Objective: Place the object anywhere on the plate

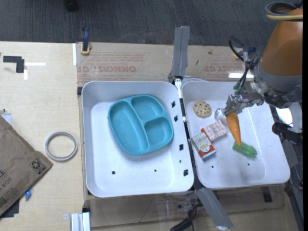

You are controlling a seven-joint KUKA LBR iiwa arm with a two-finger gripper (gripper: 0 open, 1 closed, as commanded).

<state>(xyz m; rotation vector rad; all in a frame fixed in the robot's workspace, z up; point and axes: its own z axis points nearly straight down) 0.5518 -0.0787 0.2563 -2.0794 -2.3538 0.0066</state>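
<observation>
A blue divided plate [139, 124] lies in the left white bin [96, 177]. The right bin [269, 172] holds a toy carrot [234, 127] with a green top, a chocolate-chip cookie [202, 109], and two small cartons: a red-and-white one [214, 130] and an orange-trimmed one [203, 145]. My gripper [230, 109] hangs over the right bin, directly at the carrot's narrow orange end. The wrist hides the contact point, so I cannot tell whether the carrot is held.
A grey divider [182, 124] runs between the two bins. A roll of tape [61, 145] and a cardboard box [17, 170] lie on the bench to the left of the bins. The arm's orange band [285, 47] sits above the right bin's far corner.
</observation>
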